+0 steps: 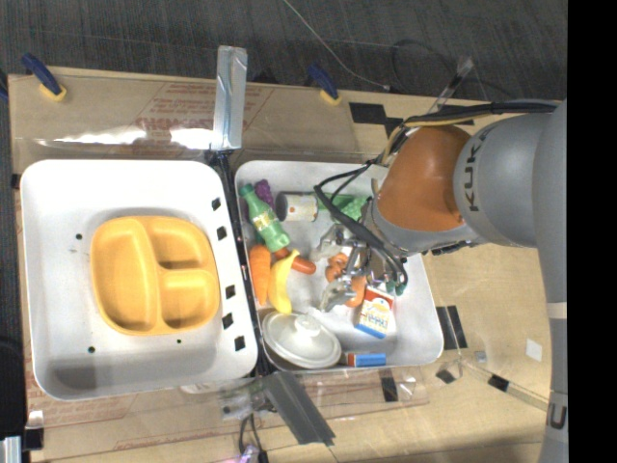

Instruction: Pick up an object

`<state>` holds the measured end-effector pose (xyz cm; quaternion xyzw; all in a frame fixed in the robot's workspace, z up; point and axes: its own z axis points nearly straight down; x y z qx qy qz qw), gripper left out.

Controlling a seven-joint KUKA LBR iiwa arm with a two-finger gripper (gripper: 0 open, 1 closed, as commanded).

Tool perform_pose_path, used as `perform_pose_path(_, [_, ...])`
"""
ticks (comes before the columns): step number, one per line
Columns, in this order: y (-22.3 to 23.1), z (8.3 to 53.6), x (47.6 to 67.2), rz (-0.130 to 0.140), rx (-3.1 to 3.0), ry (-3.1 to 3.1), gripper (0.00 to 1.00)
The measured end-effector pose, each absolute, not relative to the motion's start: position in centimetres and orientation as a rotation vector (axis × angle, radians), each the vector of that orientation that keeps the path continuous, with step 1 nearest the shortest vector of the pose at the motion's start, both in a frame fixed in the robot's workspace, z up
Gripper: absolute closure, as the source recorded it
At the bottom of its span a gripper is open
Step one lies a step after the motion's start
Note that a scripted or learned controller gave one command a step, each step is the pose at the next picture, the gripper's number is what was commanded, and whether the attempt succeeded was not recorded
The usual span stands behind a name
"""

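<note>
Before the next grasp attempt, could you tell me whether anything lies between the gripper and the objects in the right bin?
Nothing visible does. The gripper is already down among the clutter in the right bin, right beside a small carton, a banana and a white lid. The objects crowd one another, so neighbours may hamper a clean grasp.

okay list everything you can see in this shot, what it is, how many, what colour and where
bins: 2, white, side by side on the bench
divided tray: 1, yellow, in the left bin
bottle: 1, green, right bin, upper left
carrot: 1, orange, right bin, by the left wall
banana: 1, yellow, beside the carrot
lidded bowl: 1, white, right bin, near edge
small carton: 1, white with red and blue, right bin, lower right
clamps: 2, blue, far edge of the bench
arm: 1, grey with orange band, over the right bin
gripper: 1, metal, down among the right bin's objects
</note>
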<state>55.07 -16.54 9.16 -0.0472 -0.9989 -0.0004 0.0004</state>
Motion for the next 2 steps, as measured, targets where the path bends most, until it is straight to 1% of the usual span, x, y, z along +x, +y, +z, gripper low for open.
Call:
perform_pose_path(1, [-16.35,10.29,55.29,0.0,-0.136,-3.141,1.0])
perform_pose_path(2, [-16.32,10.27,55.29,0.0,-0.135,-3.141,0.0])
